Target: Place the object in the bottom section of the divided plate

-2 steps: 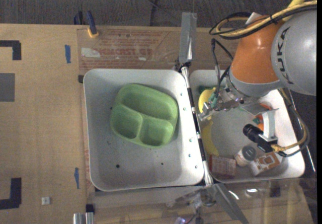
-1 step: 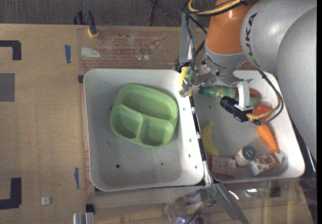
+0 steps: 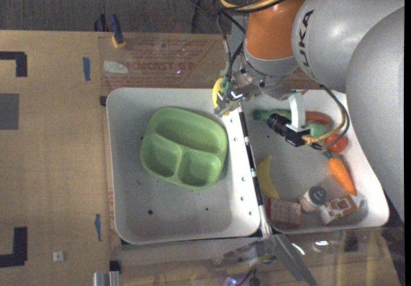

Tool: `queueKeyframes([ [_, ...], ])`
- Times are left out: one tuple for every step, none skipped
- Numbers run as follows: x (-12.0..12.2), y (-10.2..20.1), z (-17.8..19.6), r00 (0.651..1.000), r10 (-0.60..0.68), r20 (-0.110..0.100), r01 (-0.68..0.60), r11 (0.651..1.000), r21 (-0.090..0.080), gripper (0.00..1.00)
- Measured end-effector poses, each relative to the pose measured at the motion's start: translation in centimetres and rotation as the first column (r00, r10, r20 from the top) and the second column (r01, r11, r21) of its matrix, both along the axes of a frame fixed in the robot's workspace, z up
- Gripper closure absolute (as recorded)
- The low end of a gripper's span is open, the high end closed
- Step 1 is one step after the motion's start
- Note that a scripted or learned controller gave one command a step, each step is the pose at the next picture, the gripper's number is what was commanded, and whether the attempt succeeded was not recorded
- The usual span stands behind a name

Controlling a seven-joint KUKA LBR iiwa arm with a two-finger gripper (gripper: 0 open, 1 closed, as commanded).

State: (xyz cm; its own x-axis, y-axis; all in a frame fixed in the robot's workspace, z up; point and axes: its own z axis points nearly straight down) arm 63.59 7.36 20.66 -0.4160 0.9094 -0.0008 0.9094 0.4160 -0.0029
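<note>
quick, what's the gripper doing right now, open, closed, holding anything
Gripper: above the upper right corner of the green divided plate; whether it is open, closed or holding anything cannot be told from this view.

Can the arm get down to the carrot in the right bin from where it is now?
Probably yes. The carrot lies in the right bin with its top uncovered; the small bottle and carton sit beside it, so room for the fingers looks tight. The gripper hangs over the bins' shared edge.
</note>
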Motion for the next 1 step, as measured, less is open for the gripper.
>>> queueKeyframes([
  [-0.01,0.02,-0.01,1.0,0.0,0.0,0.0,1.0,0.0,0.0],
])
